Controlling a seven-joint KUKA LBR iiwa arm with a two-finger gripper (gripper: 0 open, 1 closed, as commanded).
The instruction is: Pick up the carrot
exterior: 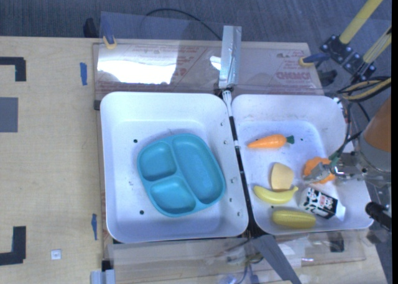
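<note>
The end effector point(333, 169) sat low at the right side of the right bin point(323, 104), and whether it was open or closed could not be told, since an orange item point(314, 167) lay right against it and blurred into the metal. Just beside that sat a pale yellow wedge point(282, 176), with a banana point(274, 195) below it, a yellow oblong fruit point(293, 218) nearer the front wall, and a black-and-white carton point(321, 203) at the front right. The carrot point(270, 142) lay on its side farther up the bin, well apart from the end effector, orange body pointing left and green top to the right, with bare floor around it. It looked like a light, stiff plastic toy with a smooth, possibly slippery skin, so a grip across its thick middle, fingers square to its length, seemed safest. The left bin point(124, 115) held a blue divided plate point(180, 174) on the desk point(43, 171).
</note>
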